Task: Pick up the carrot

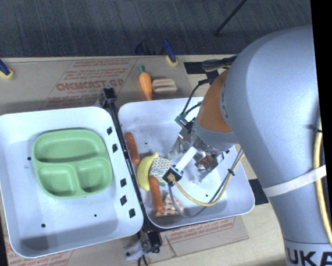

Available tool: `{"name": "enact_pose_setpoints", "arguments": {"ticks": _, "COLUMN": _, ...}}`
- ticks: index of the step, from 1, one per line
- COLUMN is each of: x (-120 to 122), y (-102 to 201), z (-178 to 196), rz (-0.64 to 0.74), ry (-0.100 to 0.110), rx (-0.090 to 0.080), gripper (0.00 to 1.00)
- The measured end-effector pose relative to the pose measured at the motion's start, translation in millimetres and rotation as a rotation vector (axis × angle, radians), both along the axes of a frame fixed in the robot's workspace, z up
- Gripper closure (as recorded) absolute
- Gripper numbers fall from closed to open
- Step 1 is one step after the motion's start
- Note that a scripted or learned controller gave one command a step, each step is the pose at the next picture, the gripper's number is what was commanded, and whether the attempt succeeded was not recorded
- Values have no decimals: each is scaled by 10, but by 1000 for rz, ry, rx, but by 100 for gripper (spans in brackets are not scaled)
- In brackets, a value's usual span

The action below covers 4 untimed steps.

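One arm (270, 96) bent over right bin (157, 117), seemingly low, carrot (145, 86) outside.

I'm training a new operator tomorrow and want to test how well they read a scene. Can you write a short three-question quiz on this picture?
1. True or false: the carrot lies inside the right bin.
2. Multiple choice: what sits in the left bin? A) a green divided plate B) a red bowl C) a blue cup
3. Short answer: over which bin is the gripper?

Key
1. False. It lies on the cardboard behind the right bin, beside a tan bun-like piece.
2. A.
3. The right bin.
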<state>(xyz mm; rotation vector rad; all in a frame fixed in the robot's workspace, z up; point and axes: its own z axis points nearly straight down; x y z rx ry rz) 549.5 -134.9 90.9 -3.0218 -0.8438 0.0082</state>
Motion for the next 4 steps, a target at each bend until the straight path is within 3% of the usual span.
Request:
{"name": "enact_pose_setpoints", "arguments": {"ticks": 1, "x": 0, "y": 5, "z": 98, "rz": 4, "ry": 3, "rx": 2, "gripper": 100}}
{"name": "enact_pose_setpoints", "arguments": {"ticks": 2, "x": -485, "y": -432, "z": 695, "rz": -56, "ry": -2, "rx": 0, "gripper": 100}}
{"name": "enact_pose_setpoints", "arguments": {"ticks": 3, "x": -630, "y": -761, "z": 1606, "rz": 110, "ry": -4, "rx": 0, "gripper": 100}}
{"name": "enact_pose_setpoints", "arguments": {"ticks": 4, "x": -737, "y": -119, "z": 2, "rz": 234, "ry": -2, "rx": 4, "gripper": 100}}
